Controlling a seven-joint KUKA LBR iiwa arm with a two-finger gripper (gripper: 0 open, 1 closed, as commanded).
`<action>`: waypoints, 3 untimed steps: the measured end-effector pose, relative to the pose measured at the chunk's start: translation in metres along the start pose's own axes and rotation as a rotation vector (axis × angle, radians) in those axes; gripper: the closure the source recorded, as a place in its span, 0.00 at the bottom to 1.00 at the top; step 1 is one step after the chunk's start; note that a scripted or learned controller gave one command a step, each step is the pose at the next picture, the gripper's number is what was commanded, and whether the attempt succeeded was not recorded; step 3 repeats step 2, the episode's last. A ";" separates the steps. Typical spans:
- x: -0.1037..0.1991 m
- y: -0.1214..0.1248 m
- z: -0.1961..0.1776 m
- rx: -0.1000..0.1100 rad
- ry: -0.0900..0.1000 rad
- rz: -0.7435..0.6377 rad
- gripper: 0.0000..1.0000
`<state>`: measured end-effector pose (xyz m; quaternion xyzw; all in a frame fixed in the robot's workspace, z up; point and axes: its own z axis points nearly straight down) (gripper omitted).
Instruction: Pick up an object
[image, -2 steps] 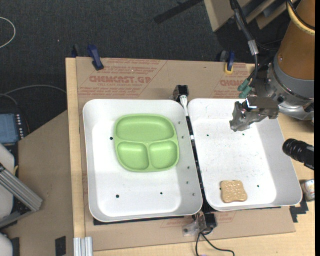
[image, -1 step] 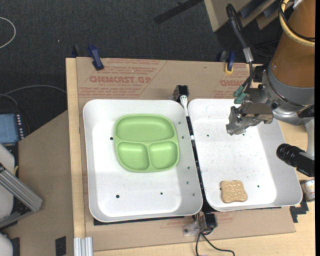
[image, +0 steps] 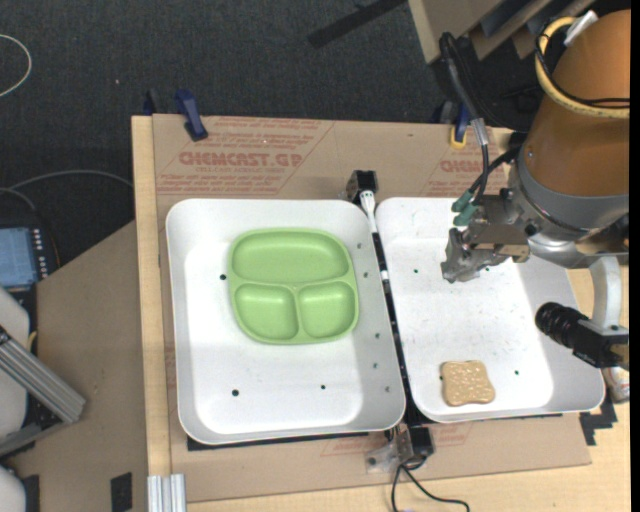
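The gripper (image: 462, 266) is hanging over the right bin's (image: 530, 395) far half. Its grip is impossible to judge; a toast slice (image: 467, 383) is lying near the front edge

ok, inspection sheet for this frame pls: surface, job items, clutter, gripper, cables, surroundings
Surface: brown board bearing two white bins, left bin and right bin, side by side.
Job's things: green divided plate lying flat in the left bin; tan cracker-like piece near the right bin's front edge.
Clutter: nothing seen in the bins beyond those.
Gripper: gripper over the right bin's rear half, apart from the tan piece; whether the jaws are open cannot be told.
Cables: thin wire at the board's front edge; dark cable along the wrist.
Surroundings: blue clamp at the board's back edge; dark carpet.
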<state>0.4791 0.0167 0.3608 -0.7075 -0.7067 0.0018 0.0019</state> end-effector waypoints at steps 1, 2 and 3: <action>0.011 0.000 0.002 -0.002 0.000 -0.002 1.00; 0.074 0.000 -0.045 -0.012 0.003 -0.009 1.00; 0.074 0.000 -0.045 -0.012 0.003 -0.009 1.00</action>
